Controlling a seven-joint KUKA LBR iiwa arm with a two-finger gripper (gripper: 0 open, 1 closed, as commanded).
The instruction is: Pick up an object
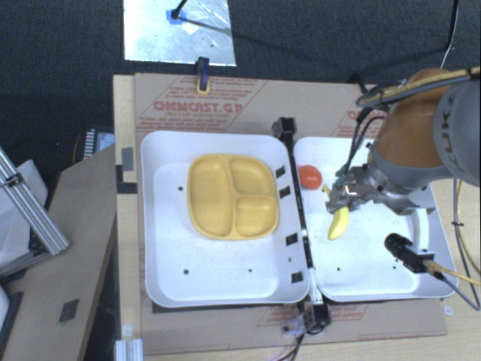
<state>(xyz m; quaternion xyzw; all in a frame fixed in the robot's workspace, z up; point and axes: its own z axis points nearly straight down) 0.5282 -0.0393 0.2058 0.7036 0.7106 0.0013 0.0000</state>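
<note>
So far nothing lifted — banana [338, 223] lies on right bin [376, 277] floor, gripper [343, 193] just above its upper end; pincer state impossible to tell — grasp and lift remain.

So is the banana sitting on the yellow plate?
No, the banana lies in the right bin beside the tomato, while the yellow plate sits in the left bin.

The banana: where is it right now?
In the camera view the banana lies in the right bin, near its left wall, just below the gripper and the orange ball.
</note>
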